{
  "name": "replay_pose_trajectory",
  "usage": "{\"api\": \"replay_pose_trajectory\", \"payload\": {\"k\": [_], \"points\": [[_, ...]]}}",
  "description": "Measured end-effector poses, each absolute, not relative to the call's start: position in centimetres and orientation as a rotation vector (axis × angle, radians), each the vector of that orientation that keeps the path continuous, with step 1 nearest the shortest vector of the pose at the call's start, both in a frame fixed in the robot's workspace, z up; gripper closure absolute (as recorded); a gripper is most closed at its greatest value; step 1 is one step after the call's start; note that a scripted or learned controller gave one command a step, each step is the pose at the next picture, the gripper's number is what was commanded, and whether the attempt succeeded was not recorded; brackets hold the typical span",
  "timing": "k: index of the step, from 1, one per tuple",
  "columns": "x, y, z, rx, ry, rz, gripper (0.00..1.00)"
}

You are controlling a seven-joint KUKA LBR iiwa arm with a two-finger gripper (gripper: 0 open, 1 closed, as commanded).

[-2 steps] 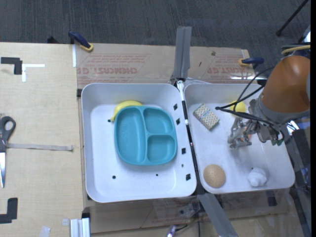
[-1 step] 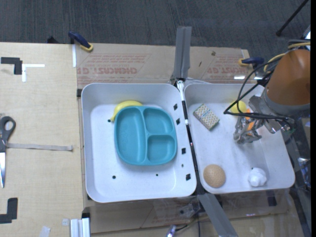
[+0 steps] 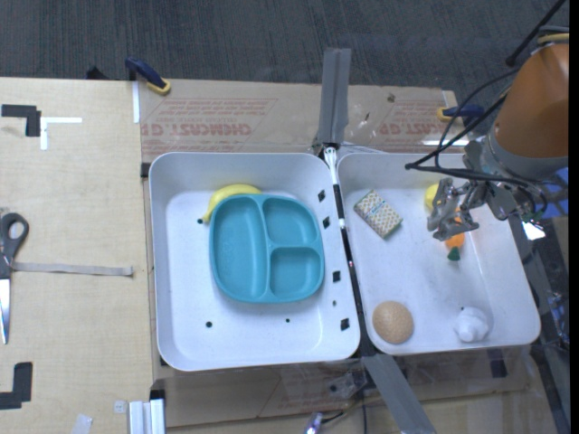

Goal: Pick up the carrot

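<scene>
The carrot [image 3: 455,240] is small and orange, with a green end pointing toward the front. It is in the right bin [image 3: 507,333], near that bin's right wall. My gripper [image 3: 451,221] reaches in from the right and sits directly over the carrot's upper part. Its fingers are closed around the orange body, and the green tip sticks out just below them. The grey arm with its orange band [image 3: 543,98] rises at the upper right, trailing black cables.
The right bin also holds a patterned block [image 3: 377,213], a brown ball [image 3: 393,322], a white lump [image 3: 470,324] and a yellow item [image 3: 431,195] behind the gripper. In the left bin [image 3: 172,333] a blue divided plate [image 3: 268,247] lies beside a banana [image 3: 233,192]. Scissors [image 3: 11,238] lie at far left.
</scene>
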State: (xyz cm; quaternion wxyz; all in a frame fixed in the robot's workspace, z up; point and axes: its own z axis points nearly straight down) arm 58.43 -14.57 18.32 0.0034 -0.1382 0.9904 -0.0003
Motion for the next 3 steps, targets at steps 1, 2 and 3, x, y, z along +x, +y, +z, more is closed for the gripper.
{"api": "replay_pose_trajectory", "payload": {"k": [1, 2, 3], "points": [[61.3, -13.9, 19.0, -0.275, 3.124, 0.0, 1.0], [56.5, -18.9, 9.3, -0.625, 3.075, -0.001, 1.0], [60.5, -15.4, 17.9, -0.189, 3.129, -0.001, 1.0]]}}
